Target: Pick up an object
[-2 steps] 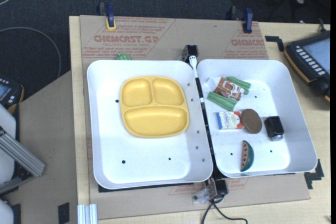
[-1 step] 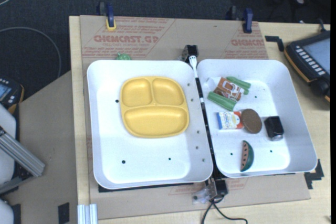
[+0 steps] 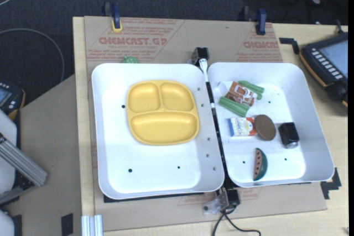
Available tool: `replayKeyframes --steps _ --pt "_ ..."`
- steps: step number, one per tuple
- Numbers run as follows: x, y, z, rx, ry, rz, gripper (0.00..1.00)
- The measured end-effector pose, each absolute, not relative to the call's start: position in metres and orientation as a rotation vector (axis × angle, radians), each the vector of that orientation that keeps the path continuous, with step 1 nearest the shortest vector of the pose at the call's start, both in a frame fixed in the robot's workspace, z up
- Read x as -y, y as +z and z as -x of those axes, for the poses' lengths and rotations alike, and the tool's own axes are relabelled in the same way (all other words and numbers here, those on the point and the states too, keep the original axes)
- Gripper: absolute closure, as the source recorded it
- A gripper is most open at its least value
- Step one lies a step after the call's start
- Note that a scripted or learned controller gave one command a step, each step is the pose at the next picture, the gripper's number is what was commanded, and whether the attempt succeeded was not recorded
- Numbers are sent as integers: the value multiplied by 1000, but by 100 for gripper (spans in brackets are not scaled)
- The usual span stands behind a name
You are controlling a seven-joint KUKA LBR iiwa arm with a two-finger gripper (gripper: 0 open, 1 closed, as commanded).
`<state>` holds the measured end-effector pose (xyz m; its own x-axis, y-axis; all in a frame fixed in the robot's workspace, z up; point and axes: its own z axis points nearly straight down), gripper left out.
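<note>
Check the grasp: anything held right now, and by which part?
Nothing is seen held. The watermelon slice toy, brown disc, black block and green packets all lie loose in the right bin; the yellow plate sits in the left bin.

A lab: clamped bench board [image 3: 182, 36], teach pendant [image 3: 330, 61], cables.

Watermelon slice [image 3: 259, 164] flat in right bin [image 3: 315, 113]; brown disc [image 3: 265, 126] above.
</note>
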<state>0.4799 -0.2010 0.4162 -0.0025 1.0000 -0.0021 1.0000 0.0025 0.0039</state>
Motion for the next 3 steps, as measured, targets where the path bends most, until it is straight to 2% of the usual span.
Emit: replayKeyframes --steps 1,2,3 --pt "185 455 -480 -2219 5 -2214 100" --pt "226 459 -479 -2214 0 -2220 100" --pt "224 430 -479 -2222 -3 -2224 100"
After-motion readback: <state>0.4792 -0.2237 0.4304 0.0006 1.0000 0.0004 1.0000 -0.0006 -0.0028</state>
